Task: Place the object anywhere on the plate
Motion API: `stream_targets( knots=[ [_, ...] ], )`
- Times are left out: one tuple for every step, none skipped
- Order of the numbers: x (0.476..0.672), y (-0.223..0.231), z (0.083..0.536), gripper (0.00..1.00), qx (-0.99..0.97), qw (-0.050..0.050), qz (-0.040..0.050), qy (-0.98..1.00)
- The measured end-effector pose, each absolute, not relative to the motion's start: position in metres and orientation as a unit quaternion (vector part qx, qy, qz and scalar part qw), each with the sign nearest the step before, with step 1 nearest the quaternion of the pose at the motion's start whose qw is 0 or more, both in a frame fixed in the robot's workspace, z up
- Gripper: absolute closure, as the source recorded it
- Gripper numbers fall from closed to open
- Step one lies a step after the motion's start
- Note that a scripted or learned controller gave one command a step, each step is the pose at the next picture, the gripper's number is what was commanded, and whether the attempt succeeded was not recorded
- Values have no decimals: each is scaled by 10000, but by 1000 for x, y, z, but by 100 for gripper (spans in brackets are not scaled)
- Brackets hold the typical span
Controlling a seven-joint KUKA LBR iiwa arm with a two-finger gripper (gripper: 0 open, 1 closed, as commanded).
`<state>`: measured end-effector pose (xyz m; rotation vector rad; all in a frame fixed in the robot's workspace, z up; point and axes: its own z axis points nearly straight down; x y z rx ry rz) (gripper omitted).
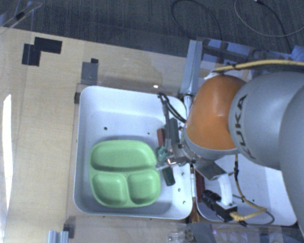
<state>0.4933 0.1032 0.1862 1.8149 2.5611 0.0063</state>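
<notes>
A light green plate [126, 172] with three compartments lies in the front half of the left white bin [115, 108]. My gripper [165, 159] hangs low over the plate's right rim, at the bin's right side, beneath the orange band [212, 117] of the arm. A small teal and silvery bit [162, 156] shows at the gripper's tip, just off the plate's upper right corner. I cannot make out what it is or whether it is held. The arm's bulk hides much of the gripper from above.
The right bin [275, 189] lies mostly under the grey arm [283, 117]. Black and yellow cables [228, 209] hang by the wall between the two bins. Bare white floor shows behind the plate in the left bin.
</notes>
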Motion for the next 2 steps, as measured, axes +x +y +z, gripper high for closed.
stream_targets(
  knots=[
    [487,167,148,100,3830,7,15,9237],
    [487,167,148,0,3833,9,16,9236]
  ],
)
